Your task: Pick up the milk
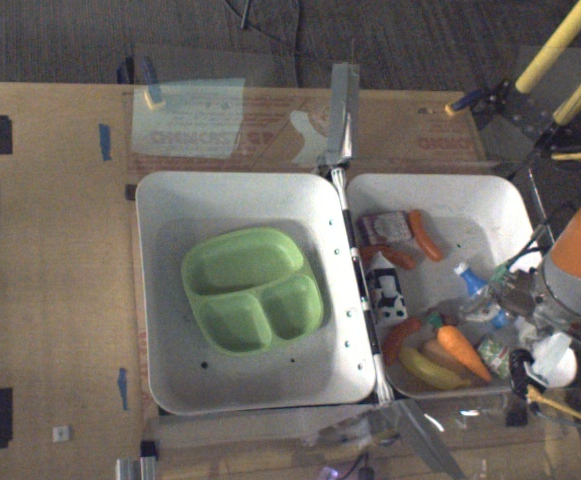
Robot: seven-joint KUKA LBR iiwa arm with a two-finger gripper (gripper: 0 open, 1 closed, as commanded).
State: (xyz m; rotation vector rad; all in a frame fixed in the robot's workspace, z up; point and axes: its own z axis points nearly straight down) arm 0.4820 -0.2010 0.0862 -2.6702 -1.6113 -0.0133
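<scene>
I have the end effector (pixel 515 298) low at the right bin's (pixel 490 190) right wall; I cannot tell its state. The milk (pixel 385 293) lies well to its left against the left wall, long axis running top to bottom in view.

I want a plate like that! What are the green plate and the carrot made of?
The green three-compartment plate looks like smooth moulded plastic: even colour, rounded edges, soft sheen. The orange carrot with a green top is probably a plastic toy, judging by its uniform, slightly glossy surface.
</scene>
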